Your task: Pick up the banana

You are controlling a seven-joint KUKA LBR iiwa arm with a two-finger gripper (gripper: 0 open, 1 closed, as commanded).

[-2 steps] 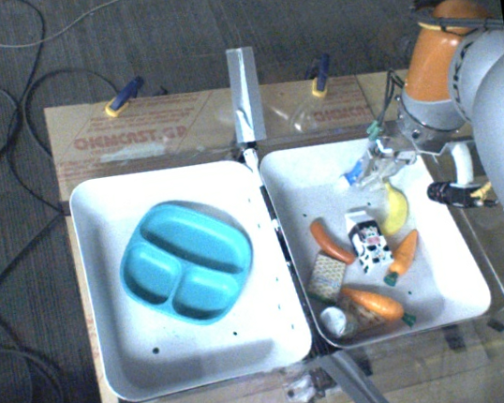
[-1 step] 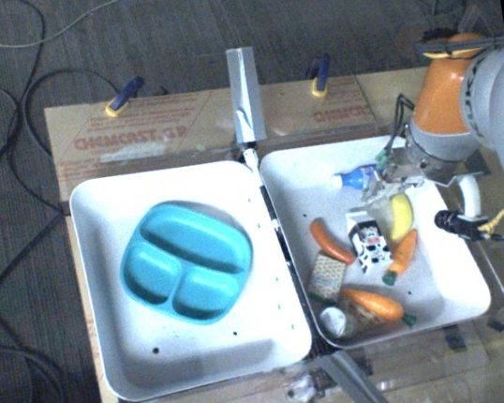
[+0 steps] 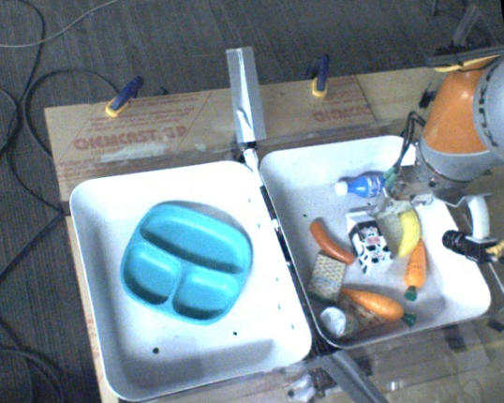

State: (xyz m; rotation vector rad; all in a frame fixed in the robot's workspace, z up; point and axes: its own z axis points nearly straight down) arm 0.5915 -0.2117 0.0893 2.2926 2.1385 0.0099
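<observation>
Camera view: the grey arm with orange band point(image 3: 471, 118) reaches in from the right, its two-finger gripper point(image 3: 402, 203) low over the right white bin point(image 3: 280, 187), clamped on the yellow curved banana point(image 3: 406, 230).

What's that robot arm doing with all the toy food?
The grey and orange robot arm is reaching into the right bin, where its gripper is down at the top end of the banana. The banana lies in the bin among carrots, a small bottle and a little black-and-white toy. Whether it has a grip on the banana is not clear from here. The left bin holds a blue divided plate.
</observation>
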